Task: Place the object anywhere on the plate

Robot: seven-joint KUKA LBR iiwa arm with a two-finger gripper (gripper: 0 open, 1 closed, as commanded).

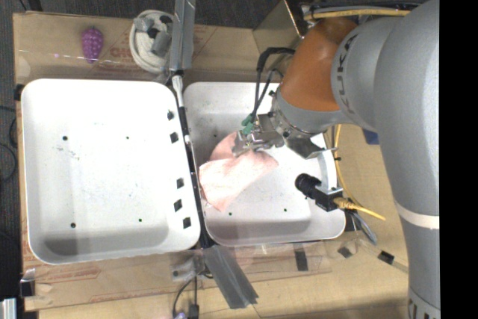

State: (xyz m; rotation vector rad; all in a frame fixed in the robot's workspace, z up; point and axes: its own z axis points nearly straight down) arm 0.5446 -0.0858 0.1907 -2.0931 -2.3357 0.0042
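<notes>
Purple object (pixel 92 43) on cardboard, top left. White cord coil (pixel 151 39) beside it. Left bin (pixel 97 168) white, shallow. Right bin (pixel 299 224) holds pale pink plate (pixel 231 174), lying near bin's left wall. Gripper (pixel 250 140) low over plate's upper edge, touching or just above; cannot tell if anything is gripped. Grey arm (pixel 388 86) enters from right.

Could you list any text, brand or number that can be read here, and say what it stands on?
"KUKA" on the grey arm, letters running vertically beside the orange band.
Faint red print on the cardboard near the purple object: too blurred to read.
</notes>
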